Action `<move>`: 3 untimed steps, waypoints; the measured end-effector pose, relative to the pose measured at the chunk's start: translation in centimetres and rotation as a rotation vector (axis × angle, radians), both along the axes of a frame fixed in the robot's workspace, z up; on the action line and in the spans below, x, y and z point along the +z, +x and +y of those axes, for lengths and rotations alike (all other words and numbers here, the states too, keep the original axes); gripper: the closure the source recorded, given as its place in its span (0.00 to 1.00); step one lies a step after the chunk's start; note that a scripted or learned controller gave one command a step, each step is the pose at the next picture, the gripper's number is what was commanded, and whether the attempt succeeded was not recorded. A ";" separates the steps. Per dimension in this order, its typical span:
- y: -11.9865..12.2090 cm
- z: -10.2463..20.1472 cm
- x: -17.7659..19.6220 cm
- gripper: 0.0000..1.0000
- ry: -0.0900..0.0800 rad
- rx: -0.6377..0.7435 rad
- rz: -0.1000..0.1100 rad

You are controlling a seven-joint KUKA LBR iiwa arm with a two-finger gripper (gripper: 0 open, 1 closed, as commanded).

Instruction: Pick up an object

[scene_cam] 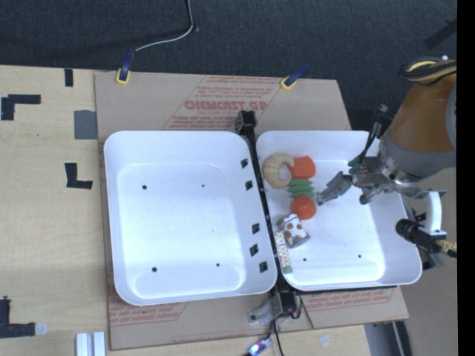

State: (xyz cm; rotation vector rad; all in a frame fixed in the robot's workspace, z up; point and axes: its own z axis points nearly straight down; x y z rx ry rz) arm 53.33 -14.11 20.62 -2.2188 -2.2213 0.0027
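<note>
In the right shallow white plastic bin (371,265), against its left wall, the objects lie in a cluster; the grey arm's gripper (326,193) sits just to their right, and whether it is wide or narrow I cannot tell; nearest, directly to its left, is the small green ridged toy (300,187), with the red-orange rounded piece (304,208) just below.

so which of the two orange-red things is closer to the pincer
The lower one, just left of the pincer, below the green piece; the other sits higher, beside the beige ring.
</note>
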 end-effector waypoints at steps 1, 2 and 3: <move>4.8 4.2 -12.8 0.00 0.000 0.005 -0.002; 4.7 3.9 -11.1 1.00 -0.001 0.001 -0.003; 6.5 11.4 -1.6 1.00 0.001 0.008 -0.010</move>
